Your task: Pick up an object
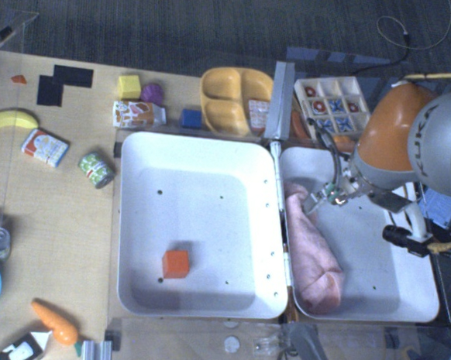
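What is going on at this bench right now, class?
A grey robot arm with an orange band reaches in from the right over the right bin. Its tool sits low near the top end of a pink cloth lying along that bin's left side. Whether the tool has the cloth cannot be told. An orange block lies untouched in the left bin. Toy foods are scattered on the bench outside the bins.

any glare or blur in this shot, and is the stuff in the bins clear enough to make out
Camera view: soft even light, faint shadows, no strong glare on the white bins; the orange block and pink cloth read clearly though slightly soft; the gripper is small and blurred, with the arm bulking close above it.
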`<action>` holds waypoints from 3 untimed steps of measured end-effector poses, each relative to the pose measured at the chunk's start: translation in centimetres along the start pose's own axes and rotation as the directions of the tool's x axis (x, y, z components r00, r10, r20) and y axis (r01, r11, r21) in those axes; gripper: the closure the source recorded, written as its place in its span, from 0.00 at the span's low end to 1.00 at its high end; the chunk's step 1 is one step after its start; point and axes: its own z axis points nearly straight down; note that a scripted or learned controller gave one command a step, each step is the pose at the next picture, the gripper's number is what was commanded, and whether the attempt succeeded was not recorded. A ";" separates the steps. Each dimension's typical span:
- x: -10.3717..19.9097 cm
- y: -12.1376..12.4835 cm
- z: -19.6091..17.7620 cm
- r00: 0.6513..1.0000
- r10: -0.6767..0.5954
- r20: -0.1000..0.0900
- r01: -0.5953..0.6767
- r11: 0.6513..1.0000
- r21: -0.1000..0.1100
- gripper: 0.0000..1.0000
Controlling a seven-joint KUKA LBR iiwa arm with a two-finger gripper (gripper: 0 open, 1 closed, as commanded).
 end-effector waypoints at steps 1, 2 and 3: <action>-2.6 4.1 1.8 0.998 0.059 -0.002 -0.059 0.998 0.003 0.00; -1.4 0.5 -2.7 0.997 -0.075 0.001 0.075 0.997 -0.001 0.00; 1.5 -3.1 1.2 0.990 -0.139 0.011 0.139 0.990 -0.011 0.00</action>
